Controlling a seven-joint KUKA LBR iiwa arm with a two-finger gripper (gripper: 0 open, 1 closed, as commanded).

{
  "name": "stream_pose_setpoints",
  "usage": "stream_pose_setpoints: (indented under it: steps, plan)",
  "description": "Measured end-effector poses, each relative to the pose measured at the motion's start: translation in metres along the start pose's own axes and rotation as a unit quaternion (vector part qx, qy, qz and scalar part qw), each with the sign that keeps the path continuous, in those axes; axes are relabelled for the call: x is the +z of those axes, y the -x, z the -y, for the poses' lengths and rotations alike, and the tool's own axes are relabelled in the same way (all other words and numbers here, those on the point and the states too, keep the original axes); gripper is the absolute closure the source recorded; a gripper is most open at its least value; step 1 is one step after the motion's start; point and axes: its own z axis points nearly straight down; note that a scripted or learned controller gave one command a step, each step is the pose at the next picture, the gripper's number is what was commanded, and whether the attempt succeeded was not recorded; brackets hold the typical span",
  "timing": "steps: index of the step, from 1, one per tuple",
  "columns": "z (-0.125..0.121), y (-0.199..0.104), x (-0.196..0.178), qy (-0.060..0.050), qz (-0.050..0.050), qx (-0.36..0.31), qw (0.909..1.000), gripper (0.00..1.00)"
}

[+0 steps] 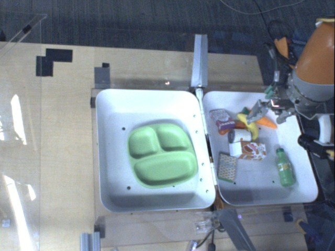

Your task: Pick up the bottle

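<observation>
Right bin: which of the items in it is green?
The bottle, lying alone near the bin's right side. The banana, carrot and packets cluster further left, none green.

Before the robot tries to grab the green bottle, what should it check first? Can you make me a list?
1. Bottle in sight, lying in the right bin near its right wall: ok.
2. Room around the bottle, apart from the snack packet and the rest of the pile: ok.
3. Gripper over the bottle: not ok; it sits above the banana at the bin's far side.
4. Gripper open wide enough: cannot tell.
5. Nothing caught in the gripper: cannot tell.
6. Green tray out of the way, in the left bin: ok.
</observation>
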Motion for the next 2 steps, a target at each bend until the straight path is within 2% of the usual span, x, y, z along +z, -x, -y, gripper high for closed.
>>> stream_pose_setpoints:
  steps: [1, 2]
  plan:
    - [0.023, 0.051, 0.105, 0.0, 0.0, -0.073, 0.9973, 0.0]
    - [0.0, 0.084, 0.153, 0.004, 0.002, -0.053, 0.9986, 0.0]
